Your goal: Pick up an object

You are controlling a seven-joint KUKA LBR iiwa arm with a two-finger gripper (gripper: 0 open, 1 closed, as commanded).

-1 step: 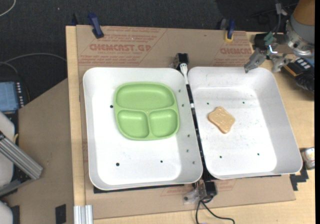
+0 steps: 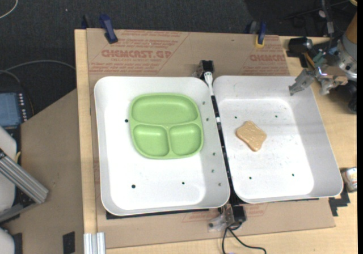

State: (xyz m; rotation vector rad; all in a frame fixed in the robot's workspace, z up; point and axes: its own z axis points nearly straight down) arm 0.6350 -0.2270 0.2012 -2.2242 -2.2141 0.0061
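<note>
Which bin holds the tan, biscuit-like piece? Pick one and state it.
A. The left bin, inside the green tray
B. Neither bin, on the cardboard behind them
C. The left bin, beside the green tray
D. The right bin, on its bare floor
D: the tan piece lies on the floor of the right bin, while the green divided tray sits alone in the left bin.

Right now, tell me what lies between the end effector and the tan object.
In the camera view, only bare white floor of the right bin lies between the end effector and the tan object.
</note>
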